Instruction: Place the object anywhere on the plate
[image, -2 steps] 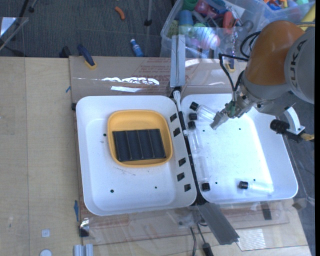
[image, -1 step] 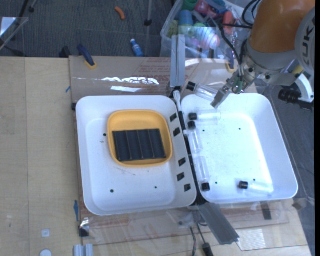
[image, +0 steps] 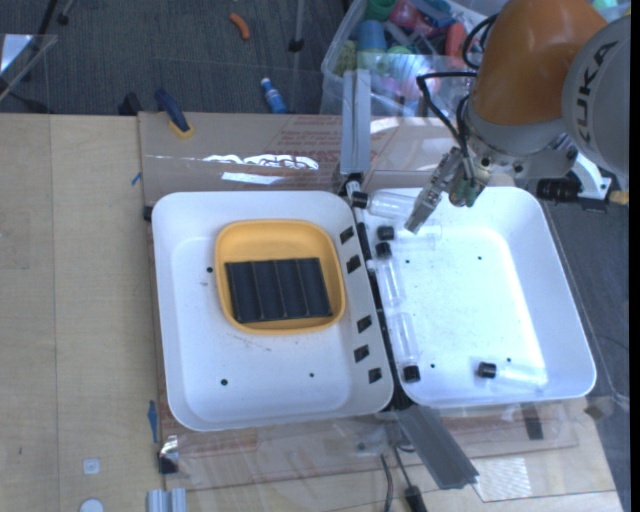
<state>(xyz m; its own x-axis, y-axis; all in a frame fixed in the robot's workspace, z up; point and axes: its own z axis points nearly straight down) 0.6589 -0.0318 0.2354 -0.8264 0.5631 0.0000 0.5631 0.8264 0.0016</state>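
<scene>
Judging from how things lie, the placement itself looks done: the black ribbed slab (image: 278, 289) rests flat inside the yellow plate (image: 232, 245), roughly centred and square to its rim, in the left bin (image: 190, 380). The gripper (image: 418, 218) hangs well apart from it, tilted over the far left corner of the right bin (image: 560, 330), close to the ridge where the two bins meet. Whether it is spread or pressed together cannot be told at this angle, and nothing dark shows in its grasp. If the slab is the object meant, the step in hand is a clean finish. The arm should rise straight up before travelling, so the tilted tip does not catch the bin wall or the ridge beside it, and it should stay away from the plate so the slab is not nudged. A clear tube with a black cap (image: 505, 373) lies near the front wall of the right bin. If that is the next thing to fetch, it looks slippery and prone to roll, so a grip across its width, squared to its long axis, would serve best.
</scene>
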